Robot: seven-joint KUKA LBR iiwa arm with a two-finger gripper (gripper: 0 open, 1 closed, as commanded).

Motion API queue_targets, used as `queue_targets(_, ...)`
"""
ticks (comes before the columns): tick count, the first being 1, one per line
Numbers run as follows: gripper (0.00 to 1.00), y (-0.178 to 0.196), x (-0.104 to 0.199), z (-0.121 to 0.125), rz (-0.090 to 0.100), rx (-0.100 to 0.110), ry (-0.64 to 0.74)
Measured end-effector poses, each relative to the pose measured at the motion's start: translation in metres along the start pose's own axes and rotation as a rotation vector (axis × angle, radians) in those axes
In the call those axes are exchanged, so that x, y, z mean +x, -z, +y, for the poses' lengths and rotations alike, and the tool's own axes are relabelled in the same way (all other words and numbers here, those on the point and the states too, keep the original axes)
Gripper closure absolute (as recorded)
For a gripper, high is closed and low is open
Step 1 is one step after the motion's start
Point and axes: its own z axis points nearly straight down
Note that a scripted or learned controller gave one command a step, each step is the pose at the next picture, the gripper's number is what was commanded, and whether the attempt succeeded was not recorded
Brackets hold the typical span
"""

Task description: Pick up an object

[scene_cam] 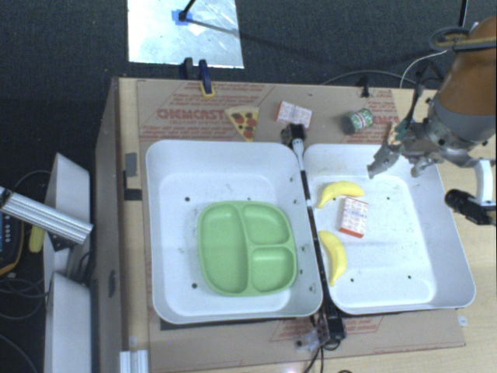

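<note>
In the right bin (435,239) lie a yellow banana (339,192) near the far left corner, a white and red carton (354,216) just below it, and a second banana (334,256) against the left wall. My gripper (399,164) hangs over the bin's far edge, up and to the right of the first banana. Its two fingers stand apart, open, with nothing between them. The grey wrist with the orange band rises toward the upper right.
The left bin (175,208) holds a green divided plate (248,248). Behind the bins on the cardboard lie a toy pizza slice (244,121), a small white packet (294,114) and a green can (359,120). A blue clamp (203,74) sits at the far edge.
</note>
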Motion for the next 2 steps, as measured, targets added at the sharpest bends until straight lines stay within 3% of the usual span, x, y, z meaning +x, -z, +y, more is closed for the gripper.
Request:
queue_targets(1, 0.00, -0.159, 0.024, -0.001, 0.000, -0.001, 0.000)
queue_targets(2, 0.00, -0.159, 0.035, -0.055, 0.001, 0.001, -0.002)
